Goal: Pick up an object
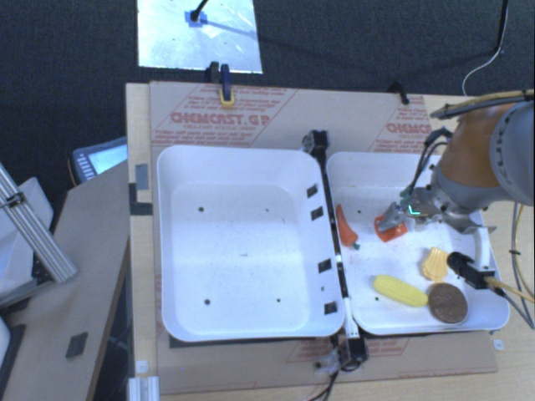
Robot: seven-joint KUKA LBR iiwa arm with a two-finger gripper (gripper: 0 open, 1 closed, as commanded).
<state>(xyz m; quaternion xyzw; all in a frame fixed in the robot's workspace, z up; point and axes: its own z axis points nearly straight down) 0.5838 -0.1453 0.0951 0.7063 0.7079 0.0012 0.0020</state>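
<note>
In the right bin (368,170) my gripper (403,215) hangs low, just right of the middle. A small red-orange object (388,227) sits directly at its tip, touching it or partly under it; whether it is gripped is hidden. An orange carrot-like piece with a green end (345,226) lies by the bin's left wall. A yellow corn cob (399,291) lies near the front. Right of it are a brown round disc (448,303) and a pale yellow ridged piece (434,264).
The left bin (171,224) stands beside the right one, split from it by a ridge with black clips (320,215). My arm (481,157) comes in over the right bin's far right side. A cardboard sheet (251,115) lies under both bins.
</note>
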